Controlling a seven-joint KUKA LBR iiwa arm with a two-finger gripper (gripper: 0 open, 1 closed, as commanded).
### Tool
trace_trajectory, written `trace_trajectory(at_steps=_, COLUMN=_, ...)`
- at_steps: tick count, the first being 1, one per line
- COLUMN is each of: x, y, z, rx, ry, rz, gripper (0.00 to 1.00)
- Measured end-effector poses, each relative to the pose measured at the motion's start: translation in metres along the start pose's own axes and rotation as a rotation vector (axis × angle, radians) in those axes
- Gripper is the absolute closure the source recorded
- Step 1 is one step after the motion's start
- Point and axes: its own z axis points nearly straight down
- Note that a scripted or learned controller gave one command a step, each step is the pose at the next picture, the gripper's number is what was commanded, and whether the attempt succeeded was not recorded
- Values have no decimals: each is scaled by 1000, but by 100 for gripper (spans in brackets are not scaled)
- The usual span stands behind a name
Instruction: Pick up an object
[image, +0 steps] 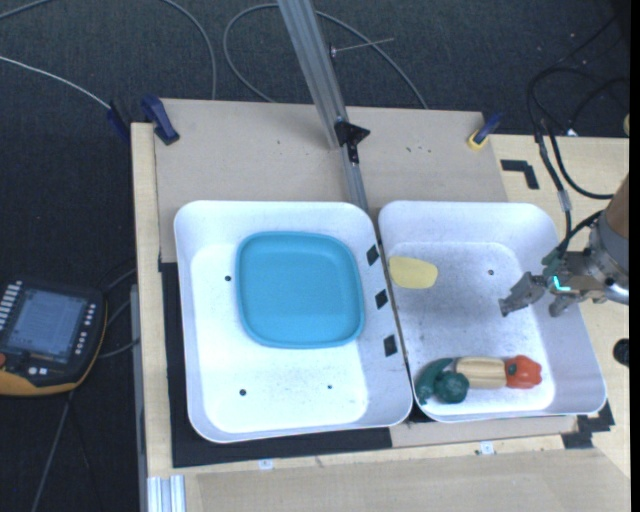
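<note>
Wooden peg (481, 373) w/ red cap (523, 372) and green lump (443, 385) lie nearest, 1 each, right bin (570, 330) front; gripper (538, 297) above them, fingers spread, holding nothing: I'd drop straight, straddle peg. Farther: 1 yellow piece (412, 272), 1 blue plate (299, 289), 2 bins

No readable txt, labels or nos. anywhere; handheld pendant (45, 335) left of the tabletop (260, 150) has a lit screen, too blurred to read
</note>
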Motion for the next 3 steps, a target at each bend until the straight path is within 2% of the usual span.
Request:
trace_trajectory(at_steps=1, x=0, y=0, z=0, rx=0, ry=0, rz=0, gripper=0)
trace_trajectory(at_steps=3, x=9, y=10, z=90, rx=4, ry=1, rz=0, gripper=0)
